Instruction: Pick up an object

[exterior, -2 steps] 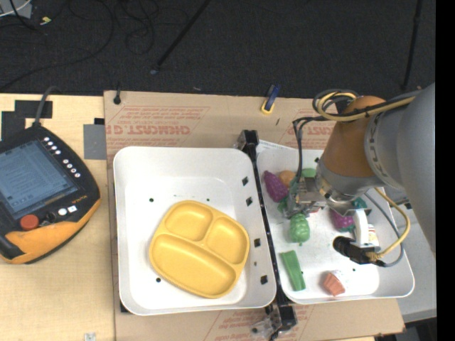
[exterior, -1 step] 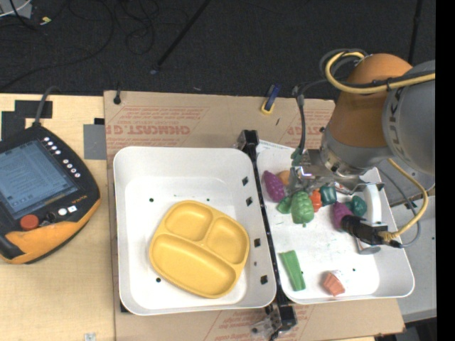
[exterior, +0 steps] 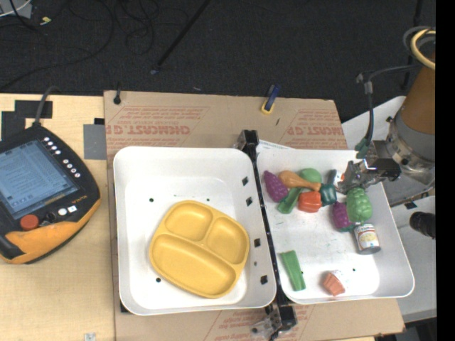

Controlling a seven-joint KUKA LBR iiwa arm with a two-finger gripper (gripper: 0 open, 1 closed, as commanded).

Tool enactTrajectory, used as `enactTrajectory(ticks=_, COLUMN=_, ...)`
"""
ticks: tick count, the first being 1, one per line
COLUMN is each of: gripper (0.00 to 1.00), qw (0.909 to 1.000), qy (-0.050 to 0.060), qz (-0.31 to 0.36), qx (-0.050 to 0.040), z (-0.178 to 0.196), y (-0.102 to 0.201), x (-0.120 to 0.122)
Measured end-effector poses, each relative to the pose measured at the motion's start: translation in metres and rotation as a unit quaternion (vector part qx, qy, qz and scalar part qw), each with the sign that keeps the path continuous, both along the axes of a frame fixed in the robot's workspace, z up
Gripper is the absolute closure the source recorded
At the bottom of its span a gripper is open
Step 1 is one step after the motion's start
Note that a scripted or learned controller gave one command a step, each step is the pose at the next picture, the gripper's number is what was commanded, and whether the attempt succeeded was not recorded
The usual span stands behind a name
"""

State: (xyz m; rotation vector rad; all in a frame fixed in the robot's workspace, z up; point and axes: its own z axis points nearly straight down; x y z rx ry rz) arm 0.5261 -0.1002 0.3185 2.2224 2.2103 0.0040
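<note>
The right bin (exterior: 398, 279) holds several toy foods. Near its middle lie a purple piece (exterior: 274, 185), an orange carrot (exterior: 295, 180), a round green piece (exterior: 311, 175), a red tomato (exterior: 310, 202) and a teal piece (exterior: 328, 192). A knobbly green toy (exterior: 360, 203) and purple grapes (exterior: 341, 216) sit further right, with a small jar (exterior: 367, 237) below them. My gripper (exterior: 353, 175) hangs at the bin's upper right, just above the knobbly green toy and next to the teal piece. Nothing is visibly held.
A yellow divided plate (exterior: 199, 247) lies in the left bin (exterior: 142, 169). A green block (exterior: 292, 270) and an orange piece (exterior: 333, 283) rest near the right bin's front. A teach pendant (exterior: 39, 190) lies on the bench at far left.
</note>
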Motion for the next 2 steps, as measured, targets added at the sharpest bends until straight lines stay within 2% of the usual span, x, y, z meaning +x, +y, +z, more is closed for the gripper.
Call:
enactTrajectory(ticks=1, gripper=1.0, qw=0.9999, qy=0.009, qz=0.005, qx=0.0034, z=-0.08, y=0.07, x=-0.014)
enactTrajectory(ticks=2, gripper=1.0, qw=1.0, qy=0.0, qz=0.007, qx=0.0033, z=0.02, y=0.136, x=-0.007)
